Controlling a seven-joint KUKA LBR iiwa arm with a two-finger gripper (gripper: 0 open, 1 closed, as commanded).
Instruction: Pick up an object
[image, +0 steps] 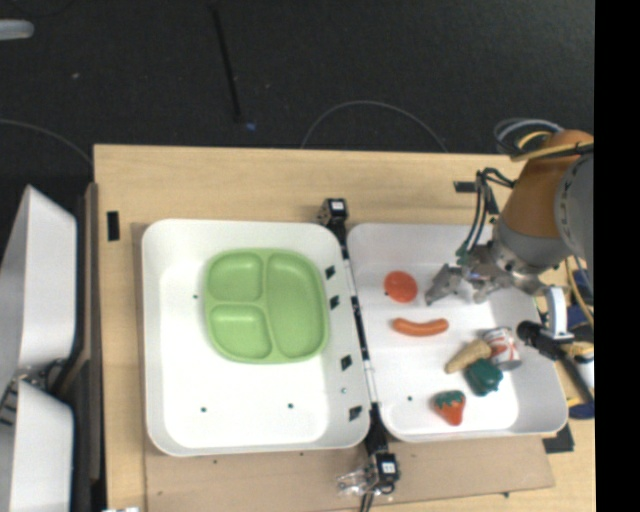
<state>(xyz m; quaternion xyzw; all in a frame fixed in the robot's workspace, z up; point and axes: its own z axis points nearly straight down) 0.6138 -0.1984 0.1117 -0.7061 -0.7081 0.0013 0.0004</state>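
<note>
In the right bin (380, 250) lie a round red-orange piece (401, 286), an orange sausage (420, 326), a tan cone-shaped piece (467, 354), a dark green lump (484, 377) and a red strawberry-like toy (450, 406). My gripper (452, 285) hangs over the upper right part of this bin, just right of the round red piece and above the sausage. Its grey fingers (438, 290) point left and down and stand apart with nothing between them.
The left bin (170, 400) holds a green divided plate (267, 305). A small white and red item (503, 347) lies by the tan piece. The arm, with its orange band (535, 195), comes in from the right over the bin's far corner.
</note>
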